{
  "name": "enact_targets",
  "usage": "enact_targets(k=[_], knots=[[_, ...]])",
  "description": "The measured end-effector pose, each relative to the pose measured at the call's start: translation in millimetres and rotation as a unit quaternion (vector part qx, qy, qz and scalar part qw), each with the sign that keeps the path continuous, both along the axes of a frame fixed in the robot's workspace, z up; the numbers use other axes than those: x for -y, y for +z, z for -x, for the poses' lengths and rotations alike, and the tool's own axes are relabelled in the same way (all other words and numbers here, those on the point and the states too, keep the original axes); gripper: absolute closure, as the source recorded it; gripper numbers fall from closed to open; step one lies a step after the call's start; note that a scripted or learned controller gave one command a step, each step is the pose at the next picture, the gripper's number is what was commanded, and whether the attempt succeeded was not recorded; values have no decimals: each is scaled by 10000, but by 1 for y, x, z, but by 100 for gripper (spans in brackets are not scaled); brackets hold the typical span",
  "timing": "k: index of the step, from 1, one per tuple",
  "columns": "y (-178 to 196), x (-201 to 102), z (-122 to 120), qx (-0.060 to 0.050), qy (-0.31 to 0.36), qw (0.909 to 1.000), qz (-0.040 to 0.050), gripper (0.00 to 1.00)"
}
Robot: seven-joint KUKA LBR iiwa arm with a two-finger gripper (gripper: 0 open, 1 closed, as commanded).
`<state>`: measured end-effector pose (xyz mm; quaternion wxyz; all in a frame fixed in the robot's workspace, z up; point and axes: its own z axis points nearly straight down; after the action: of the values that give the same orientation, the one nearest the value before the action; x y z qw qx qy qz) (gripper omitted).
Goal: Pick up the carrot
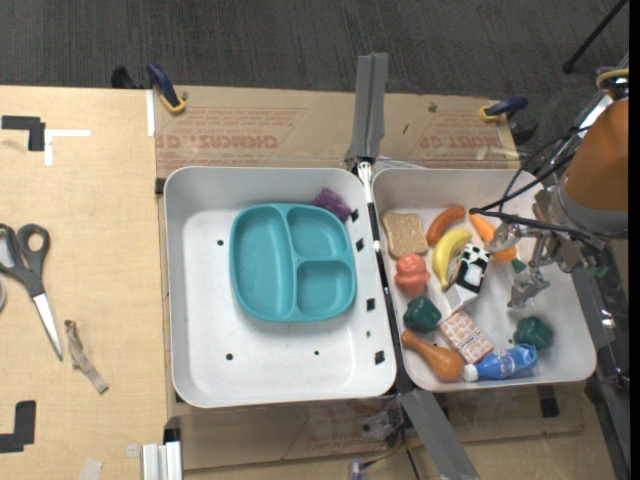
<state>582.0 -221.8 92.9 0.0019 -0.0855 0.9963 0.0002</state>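
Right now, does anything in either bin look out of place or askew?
One oddity: a small purple item sits wedged between the teal divided plate and the left bin's back wall, away from the toy foods crowding the right white bin.

Teal divided plate point(294, 263) in left bin point(190, 298), toy foods crowding right bin point(575, 353), carrot point(486, 232) far right, gripper point(527, 268) just above it, scissors point(30, 273) far left.

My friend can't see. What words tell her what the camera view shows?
A grey robot arm's gripper hangs over the right white bin, which holds toy food: an orange carrot, a yellow banana and a toast slice. The left white bin holds a teal divided plate.
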Motion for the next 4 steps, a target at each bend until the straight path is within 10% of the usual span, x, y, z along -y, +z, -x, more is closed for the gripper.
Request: enact_targets(k=[1,2,3,4], knots=[[1,0,-38,21,919,9958,7,0],[12,0,-40,60,898,9959,6,100],[12,0,-40,57,900,9959,5,0],[2,0,-79,28,1517,9884,11,0]])
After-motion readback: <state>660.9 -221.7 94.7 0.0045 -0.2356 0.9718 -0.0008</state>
